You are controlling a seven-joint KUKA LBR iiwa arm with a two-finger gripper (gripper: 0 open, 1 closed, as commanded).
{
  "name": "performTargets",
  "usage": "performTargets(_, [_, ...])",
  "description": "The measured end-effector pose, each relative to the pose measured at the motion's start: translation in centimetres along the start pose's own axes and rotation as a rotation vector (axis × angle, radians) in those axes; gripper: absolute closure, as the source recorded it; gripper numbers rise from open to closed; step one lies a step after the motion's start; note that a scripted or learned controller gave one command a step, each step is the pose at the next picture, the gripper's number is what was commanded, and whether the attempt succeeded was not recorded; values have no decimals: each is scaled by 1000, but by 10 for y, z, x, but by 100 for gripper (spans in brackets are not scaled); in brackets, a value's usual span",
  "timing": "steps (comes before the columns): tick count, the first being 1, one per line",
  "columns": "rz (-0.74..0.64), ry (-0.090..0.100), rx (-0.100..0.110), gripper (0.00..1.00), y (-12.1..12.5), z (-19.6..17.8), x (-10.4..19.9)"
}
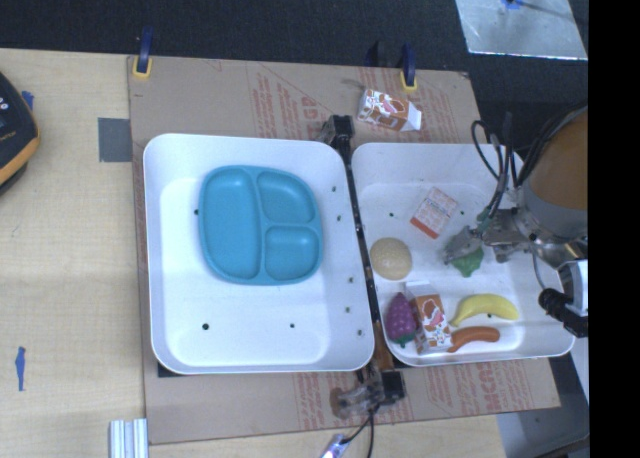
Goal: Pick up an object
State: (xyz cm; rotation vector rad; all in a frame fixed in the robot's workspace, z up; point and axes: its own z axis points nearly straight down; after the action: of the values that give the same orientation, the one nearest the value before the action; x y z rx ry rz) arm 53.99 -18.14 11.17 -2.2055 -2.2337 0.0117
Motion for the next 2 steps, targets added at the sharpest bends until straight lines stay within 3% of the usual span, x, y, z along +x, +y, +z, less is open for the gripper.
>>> performTargets(1, [-2, -2, 0, 100, 0, -10, -1])
performTargets(2, [-3, -2, 1, 0, 0, -10, -1])
